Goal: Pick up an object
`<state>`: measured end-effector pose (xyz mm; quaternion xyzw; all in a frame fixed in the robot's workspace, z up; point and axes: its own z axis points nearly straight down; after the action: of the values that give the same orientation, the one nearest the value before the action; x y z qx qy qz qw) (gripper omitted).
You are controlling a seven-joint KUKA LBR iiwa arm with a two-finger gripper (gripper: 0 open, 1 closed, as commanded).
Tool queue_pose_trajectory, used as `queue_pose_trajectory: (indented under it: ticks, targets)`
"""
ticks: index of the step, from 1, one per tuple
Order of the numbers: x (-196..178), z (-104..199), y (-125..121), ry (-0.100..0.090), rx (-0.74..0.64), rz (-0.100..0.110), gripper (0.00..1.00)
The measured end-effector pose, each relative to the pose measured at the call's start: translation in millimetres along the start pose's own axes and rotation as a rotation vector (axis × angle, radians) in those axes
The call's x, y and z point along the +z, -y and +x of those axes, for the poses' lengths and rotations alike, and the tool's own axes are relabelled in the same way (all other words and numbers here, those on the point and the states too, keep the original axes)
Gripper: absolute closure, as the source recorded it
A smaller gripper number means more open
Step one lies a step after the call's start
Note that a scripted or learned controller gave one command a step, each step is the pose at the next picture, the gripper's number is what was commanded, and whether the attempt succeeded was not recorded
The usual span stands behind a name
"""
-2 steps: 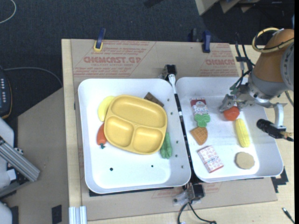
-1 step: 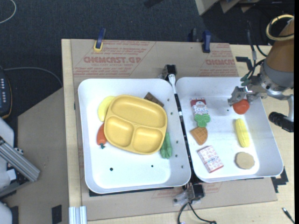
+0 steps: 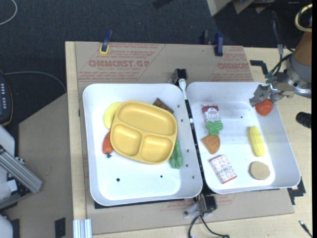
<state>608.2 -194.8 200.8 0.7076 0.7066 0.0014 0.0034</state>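
Small round red-orange tomato-like toy (image 3: 265, 107) at your right bin's (image 3: 287, 148) far right corner, left bin (image 3: 94, 133) holds yellow three-section plastic tray (image 3: 142, 132), right bin has yellow corn cob (image 3: 256, 140), grey two-finger gripper (image 3: 262, 96) touching tomato toy's top, finger state unclear to you.

Even, bright overhead light; the white bins (image 3: 94, 133) glare mildly. Shadows left of the tool (image 3: 261, 97) are soft. Detail is slightly blurred
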Motion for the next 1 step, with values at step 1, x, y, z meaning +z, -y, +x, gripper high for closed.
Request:
queue_pose_trajectory:
  ticks: [1]
  targets:
    - [-25.8,-0.5,-1.0,-0.001,-0.002,0.002,1.00]
